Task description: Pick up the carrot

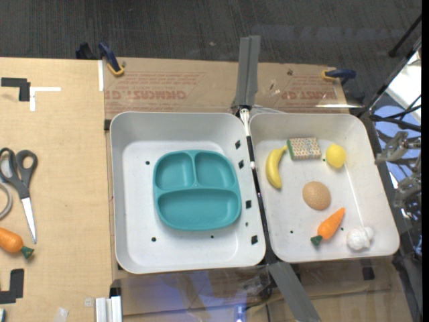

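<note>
A small orange carrot (pixel 330 224) with a green stem end lies in the right white bin (pixel 375 180), near its front edge. It is tilted, with the stem end pointing to the front left. It lies between a brown egg-shaped thing (pixel 316 196) behind it and a white lumpy thing (pixel 358 239) to its right, apart from both.
The right bin also holds a banana (pixel 273 167), a speckled block (pixel 303 148) and a lemon (pixel 335 155). A teal divided plate (pixel 197 189) sits in the left bin (pixel 127 193). On the bench at the left lie scissors (pixel 22 180) and a second carrot (pixel 10 241).
</note>
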`<action>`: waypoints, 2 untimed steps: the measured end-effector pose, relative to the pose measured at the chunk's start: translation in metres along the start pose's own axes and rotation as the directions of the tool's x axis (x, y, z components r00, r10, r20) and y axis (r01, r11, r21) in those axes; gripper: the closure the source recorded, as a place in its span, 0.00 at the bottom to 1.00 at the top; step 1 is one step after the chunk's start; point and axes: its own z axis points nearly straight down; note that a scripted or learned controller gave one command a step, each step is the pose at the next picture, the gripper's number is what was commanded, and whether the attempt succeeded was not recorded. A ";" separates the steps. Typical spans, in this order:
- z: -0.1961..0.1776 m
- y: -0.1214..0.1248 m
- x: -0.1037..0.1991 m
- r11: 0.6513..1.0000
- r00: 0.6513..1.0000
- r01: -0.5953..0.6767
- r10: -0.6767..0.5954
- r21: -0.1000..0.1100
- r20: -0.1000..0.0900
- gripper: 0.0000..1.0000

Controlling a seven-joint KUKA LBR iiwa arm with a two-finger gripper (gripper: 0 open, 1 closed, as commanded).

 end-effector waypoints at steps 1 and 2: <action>0.193 -0.001 0.021 0.994 0.994 0.113 -0.113 -0.001 0.000 0.00; 0.183 0.001 0.019 0.993 0.993 0.118 -0.118 0.001 0.004 1.00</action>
